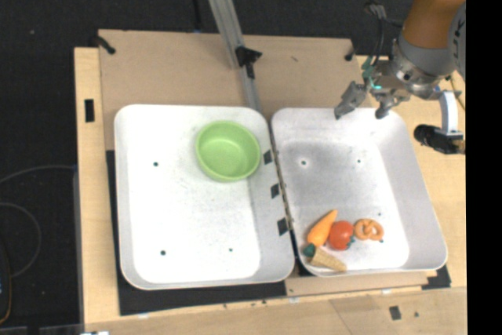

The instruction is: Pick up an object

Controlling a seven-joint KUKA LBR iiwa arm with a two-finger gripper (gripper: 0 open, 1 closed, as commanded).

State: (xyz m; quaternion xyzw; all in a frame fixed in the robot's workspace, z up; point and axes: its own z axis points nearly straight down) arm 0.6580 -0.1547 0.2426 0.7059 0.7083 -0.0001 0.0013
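Presently, fingers (362, 104) spread apart, holding nothing — poised over right bin's (392, 161) far edge; carrot (321, 228), tomato (340, 235), pretzel (369, 229) clustered near its front; green bowl (227, 151) — left bin (149, 200).

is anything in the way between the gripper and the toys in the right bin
Nothing visible. The gripper hangs open over the right bin's far edge; the carrot, tomato, pretzel and ice cream cone lie clustered at its near edge, bare floor between.

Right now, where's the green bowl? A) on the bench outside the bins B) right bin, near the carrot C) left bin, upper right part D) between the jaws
C: the green bowl sits in the left bin, in its upper right part, far from the carrot in the right bin.
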